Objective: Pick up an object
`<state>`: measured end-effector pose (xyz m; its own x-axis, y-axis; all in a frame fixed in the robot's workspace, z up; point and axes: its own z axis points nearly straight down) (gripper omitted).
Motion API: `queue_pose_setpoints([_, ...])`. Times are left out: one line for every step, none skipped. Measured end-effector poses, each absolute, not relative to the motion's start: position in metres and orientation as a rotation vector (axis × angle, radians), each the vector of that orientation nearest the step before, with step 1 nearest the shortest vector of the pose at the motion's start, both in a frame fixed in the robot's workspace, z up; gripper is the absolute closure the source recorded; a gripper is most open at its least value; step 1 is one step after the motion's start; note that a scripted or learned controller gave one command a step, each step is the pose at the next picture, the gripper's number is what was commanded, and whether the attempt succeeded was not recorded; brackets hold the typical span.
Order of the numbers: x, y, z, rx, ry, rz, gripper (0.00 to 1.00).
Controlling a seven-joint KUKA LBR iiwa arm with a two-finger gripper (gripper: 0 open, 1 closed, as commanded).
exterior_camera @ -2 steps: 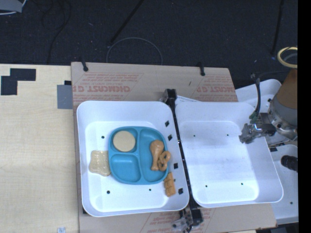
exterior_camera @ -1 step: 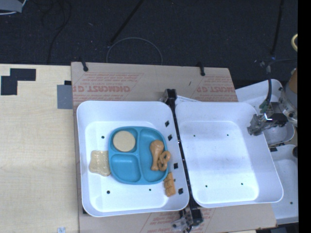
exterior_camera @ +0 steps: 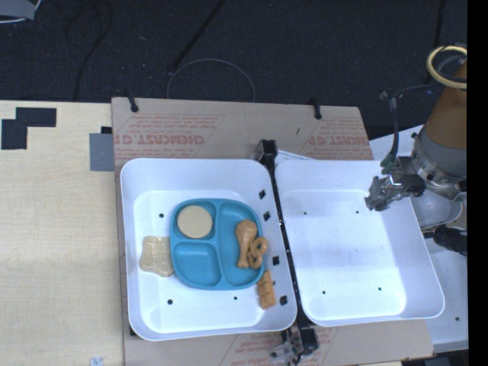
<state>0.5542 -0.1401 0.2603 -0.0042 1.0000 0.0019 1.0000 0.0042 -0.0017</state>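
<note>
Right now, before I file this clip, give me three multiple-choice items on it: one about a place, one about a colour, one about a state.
1. Where does the divided plate lie?
A. In the left bin
B. In the right bin
C. On the bench outside the bins

2. What colour is the plate?
A. Red
B. Blue
C. Green

3. Where is the gripper in relation to the food?
A. Pressed onto the round cracker
B. Lifting the pretzel
C. Over the right bin's upper right part, apart from all the food

Answers: 1 A, the plate rests inside the left bin. 2 B, its surface is plainly blue. 3 C, the gripper hangs at the right bin, while the round cracker and pretzel sit on the plate.
</note>
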Motion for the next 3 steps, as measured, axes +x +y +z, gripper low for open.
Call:
queue_pose_setpoints([0.561,-0.09,0.244,-2.214,-2.223,0.002,1.0])
queue_pose_setpoints([0.562,-0.042,0.23,-2.216,-2.221,0.003,1.0])
queue_pose_setpoints([0.564,0.007,0.218,-2.216,-2.221,0.005,1.0])
